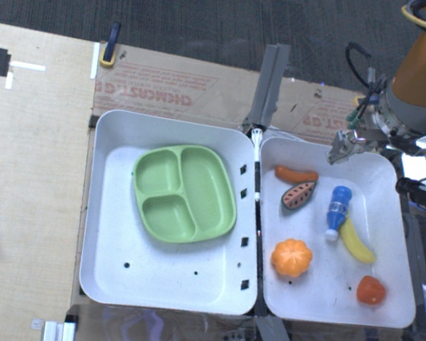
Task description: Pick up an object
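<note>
Objects lie untouched in the right bin [396, 237]; gripper [345, 147] hangs above its rim, opening indiscernible.

Taking the bottle [338, 211] in the right bin [404, 238] as landmark: the banana [356, 242] is lying just right of it, touching its near end. The carrot [296, 174] and the seed-patterned slice [299, 195] are sitting to its left, the pumpkin [292, 257] left and nearer, the tomato [372, 290] right and nearer. The divided plate [184, 192] is resting in the left bin [102, 252], well left of the bottle. The hand [345, 147] is hovering behind the bottle, over the bin's far rim.
</note>
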